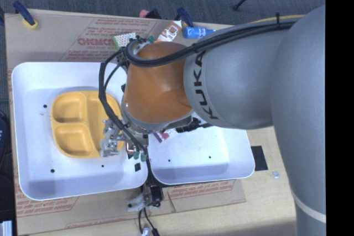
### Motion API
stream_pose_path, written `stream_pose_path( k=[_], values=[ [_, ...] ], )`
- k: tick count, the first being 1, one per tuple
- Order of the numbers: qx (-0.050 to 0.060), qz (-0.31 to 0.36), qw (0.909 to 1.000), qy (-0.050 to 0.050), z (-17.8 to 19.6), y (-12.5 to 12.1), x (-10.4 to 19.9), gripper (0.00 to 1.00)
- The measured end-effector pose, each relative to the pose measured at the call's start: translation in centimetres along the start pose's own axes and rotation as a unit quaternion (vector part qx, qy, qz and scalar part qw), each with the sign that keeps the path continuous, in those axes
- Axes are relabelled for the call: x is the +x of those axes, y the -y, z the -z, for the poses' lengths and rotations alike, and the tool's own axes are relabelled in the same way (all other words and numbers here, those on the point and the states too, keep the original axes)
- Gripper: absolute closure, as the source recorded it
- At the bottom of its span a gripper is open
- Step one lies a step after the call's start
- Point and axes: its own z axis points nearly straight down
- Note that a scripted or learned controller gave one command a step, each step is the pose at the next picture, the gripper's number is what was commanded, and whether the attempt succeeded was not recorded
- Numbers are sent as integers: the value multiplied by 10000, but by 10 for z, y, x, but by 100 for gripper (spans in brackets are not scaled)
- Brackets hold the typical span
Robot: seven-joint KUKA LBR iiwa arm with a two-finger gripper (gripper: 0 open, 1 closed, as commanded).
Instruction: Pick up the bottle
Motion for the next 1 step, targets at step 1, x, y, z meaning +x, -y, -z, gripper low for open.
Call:
stream_pose_path(
  k=[1],
  values=[
    [-4, -38, 10000, 24, 92, 2, -1, 100]
  ],
)
